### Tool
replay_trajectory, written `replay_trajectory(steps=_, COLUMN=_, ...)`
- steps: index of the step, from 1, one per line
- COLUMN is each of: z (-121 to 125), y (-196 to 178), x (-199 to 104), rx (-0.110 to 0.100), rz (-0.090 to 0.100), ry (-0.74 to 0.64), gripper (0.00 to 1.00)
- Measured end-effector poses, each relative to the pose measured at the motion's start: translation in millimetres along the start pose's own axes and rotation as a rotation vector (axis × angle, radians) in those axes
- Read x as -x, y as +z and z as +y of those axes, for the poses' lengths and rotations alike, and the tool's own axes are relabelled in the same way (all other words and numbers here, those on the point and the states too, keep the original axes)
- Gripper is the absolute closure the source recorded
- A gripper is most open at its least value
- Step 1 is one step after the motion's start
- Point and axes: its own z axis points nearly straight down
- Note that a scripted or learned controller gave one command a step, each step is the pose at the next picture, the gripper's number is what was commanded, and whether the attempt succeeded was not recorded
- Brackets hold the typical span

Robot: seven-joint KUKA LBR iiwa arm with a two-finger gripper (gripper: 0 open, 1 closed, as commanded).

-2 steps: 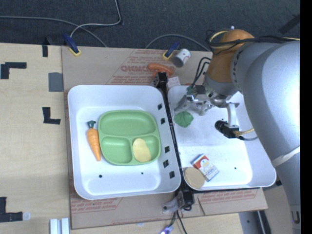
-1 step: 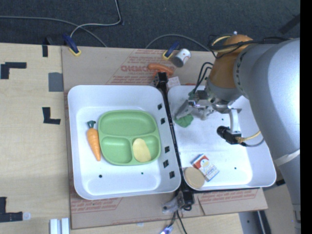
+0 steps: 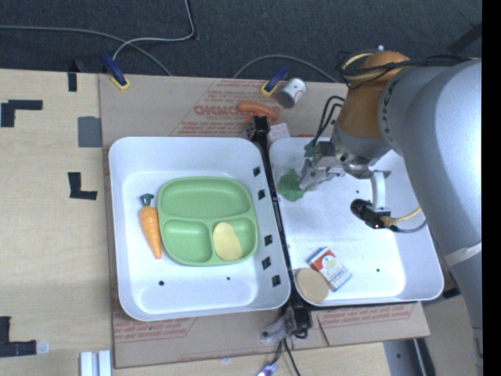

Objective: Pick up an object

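Right of centre in the frame, the metal two-finger gripper (image 3: 307, 177) points down into the right shallow white plastic bin (image 3: 391, 276), near its upper left corner. Its tips touch a small soft-looking green object (image 3: 290, 186) that lies on the bin floor by the left wall; whether the jaws are open or clamped on it cannot be told. Behind the gripper rises the smooth grey arm with a glossy orange band (image 3: 368, 104) and a black cable connector (image 3: 370, 212). Lower in the same bin lie a small flat red and white printed packet (image 3: 329, 268), its lettering too small to read, and just beside it a round tan disc (image 3: 311, 286) at the bin's bottom left corner. Left of the divider, the left white bin (image 3: 137, 288) holds a matte light green plastic plate with three compartments (image 3: 207, 218); a rounded yellow piece (image 3: 228, 241) sits in its lower right compartment. An orange toy carrot (image 3: 150, 229) lies beside the plate's left edge. Cardboard (image 3: 211, 108) under the bins carries red printing, partly readable as "CHEMICAL".
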Motion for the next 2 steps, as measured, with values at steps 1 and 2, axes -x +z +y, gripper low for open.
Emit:
replay_trajectory(steps=1, z=0, y=0, x=0, rx=-0.001, rz=0.000, ry=0.000, gripper=0.00)
replay_trajectory(steps=2, z=23, y=10, x=-4, rx=-0.006, rz=0.003, ry=0.001, gripper=0.00)
